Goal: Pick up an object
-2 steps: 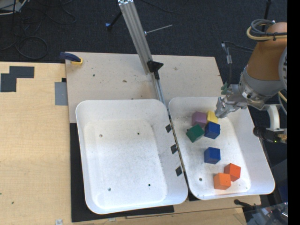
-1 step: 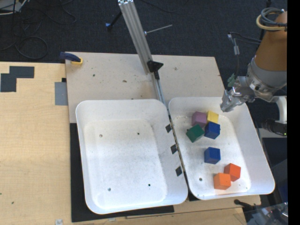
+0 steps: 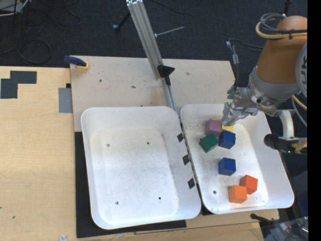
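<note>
1. The bench is pale wood with a speckled board under the two white bins, and black tape patches lie on the left part.
2. Behind the bench lies dark carpet with loose cables; a slanted aluminium rail rises from between the bins.
3. The left bin is scuffed and speckled.
4. The right bin holds a purple block, a green block, two blue blocks and two orange blocks.
5. A yellow block sits at the far end of that bin, just beside the purple one.
6. The gripper hangs right over the yellow block; whether it is spread or pressed together I cannot tell.
</note>
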You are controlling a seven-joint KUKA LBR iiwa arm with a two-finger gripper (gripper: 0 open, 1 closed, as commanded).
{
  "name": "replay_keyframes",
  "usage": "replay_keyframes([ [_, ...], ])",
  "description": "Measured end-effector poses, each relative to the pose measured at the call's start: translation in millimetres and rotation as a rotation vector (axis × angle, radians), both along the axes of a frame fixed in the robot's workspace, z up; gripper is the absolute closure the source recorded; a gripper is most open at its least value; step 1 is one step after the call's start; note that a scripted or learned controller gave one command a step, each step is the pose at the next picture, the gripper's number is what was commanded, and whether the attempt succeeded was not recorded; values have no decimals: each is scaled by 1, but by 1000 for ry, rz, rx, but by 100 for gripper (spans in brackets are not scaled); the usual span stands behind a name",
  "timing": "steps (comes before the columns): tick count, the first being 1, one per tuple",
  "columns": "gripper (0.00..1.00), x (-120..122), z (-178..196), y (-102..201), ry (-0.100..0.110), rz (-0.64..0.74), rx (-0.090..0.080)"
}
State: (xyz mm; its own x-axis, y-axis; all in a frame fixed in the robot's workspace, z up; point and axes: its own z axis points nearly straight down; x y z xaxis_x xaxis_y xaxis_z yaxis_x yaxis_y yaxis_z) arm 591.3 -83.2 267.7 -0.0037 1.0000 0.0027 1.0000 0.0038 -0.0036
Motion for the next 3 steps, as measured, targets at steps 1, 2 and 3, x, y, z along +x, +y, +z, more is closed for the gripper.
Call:
replay_keyframes([
  [1, 100, -6, -1, 45, 0, 0, -1],
  [2, 100, -17, 0, 98, 1, 1, 0],
  [3, 100, -38, -14, 154, 3, 1, -1],
])
